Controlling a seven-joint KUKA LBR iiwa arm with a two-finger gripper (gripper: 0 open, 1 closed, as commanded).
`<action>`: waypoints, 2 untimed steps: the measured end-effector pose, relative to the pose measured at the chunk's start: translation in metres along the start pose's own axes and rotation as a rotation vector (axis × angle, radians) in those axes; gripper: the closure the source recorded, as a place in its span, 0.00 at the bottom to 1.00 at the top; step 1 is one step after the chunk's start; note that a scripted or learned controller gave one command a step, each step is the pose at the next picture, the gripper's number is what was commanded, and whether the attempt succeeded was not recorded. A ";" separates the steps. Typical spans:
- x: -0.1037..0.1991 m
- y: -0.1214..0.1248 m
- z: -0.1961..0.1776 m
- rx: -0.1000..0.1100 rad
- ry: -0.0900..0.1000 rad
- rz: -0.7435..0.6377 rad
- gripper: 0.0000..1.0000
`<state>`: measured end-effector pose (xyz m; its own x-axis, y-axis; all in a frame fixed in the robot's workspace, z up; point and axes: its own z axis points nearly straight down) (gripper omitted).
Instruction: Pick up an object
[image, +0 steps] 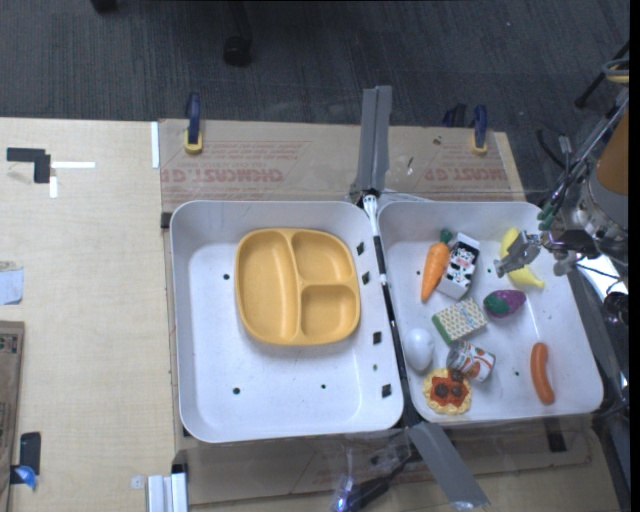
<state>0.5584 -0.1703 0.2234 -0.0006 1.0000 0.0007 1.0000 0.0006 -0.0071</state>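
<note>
The right bin (580, 330) holds several toy foods: a carrot (433, 270), a black-and-white carton (461, 268), a yellow banana (528, 279), a purple eggplant (503, 303), a checked cracker block (459, 321), a white egg (417, 348), a small can (472, 362), a red-and-yellow pizza piece (448, 392) and a red sausage (541, 372). My gripper (538, 258) hangs at the bin's upper right, over the banana. It looks open, with nothing between its fingers. Its grey left finger (516, 259) covers part of the banana.
The left bin (200, 380) holds a yellow divided plate (298, 285). A grey bar (375, 140) stands behind the ridge between the bins. Clamps (193, 135) hold the cardboard at the back. The arm (605, 200) and its cables crowd the right edge.
</note>
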 end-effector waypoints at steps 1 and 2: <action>-0.012 0.058 0.109 -0.024 -0.006 -0.088 0.00; -0.010 0.060 0.099 -0.026 -0.003 -0.088 1.00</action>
<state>0.6174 -0.1805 0.1236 -0.0880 0.9961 -0.0029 0.9959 0.0880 0.0192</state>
